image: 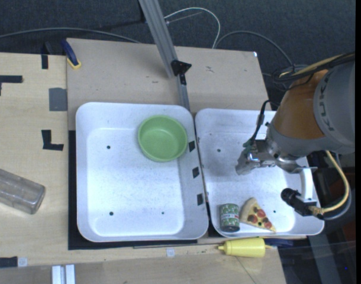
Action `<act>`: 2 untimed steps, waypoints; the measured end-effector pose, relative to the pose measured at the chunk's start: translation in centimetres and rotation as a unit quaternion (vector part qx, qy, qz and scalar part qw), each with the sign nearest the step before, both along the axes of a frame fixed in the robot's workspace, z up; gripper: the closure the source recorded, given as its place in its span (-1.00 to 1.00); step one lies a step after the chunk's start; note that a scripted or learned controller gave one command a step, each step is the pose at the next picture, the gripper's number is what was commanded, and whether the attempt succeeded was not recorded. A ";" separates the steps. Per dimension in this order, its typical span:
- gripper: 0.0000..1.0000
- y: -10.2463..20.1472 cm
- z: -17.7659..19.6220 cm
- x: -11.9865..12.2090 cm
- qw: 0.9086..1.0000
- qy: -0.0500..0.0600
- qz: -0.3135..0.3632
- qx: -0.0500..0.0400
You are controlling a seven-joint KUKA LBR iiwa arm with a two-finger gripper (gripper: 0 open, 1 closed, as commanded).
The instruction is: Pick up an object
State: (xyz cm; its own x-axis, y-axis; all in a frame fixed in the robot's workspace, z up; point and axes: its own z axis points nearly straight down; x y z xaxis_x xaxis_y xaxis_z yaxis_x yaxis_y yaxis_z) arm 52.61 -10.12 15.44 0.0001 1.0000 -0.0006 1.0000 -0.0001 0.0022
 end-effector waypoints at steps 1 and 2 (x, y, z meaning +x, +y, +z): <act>1.00 0.2 4.3 0.5 1.000 0.000 0.001 0.000; 1.00 0.3 4.5 0.5 1.000 0.002 0.001 0.001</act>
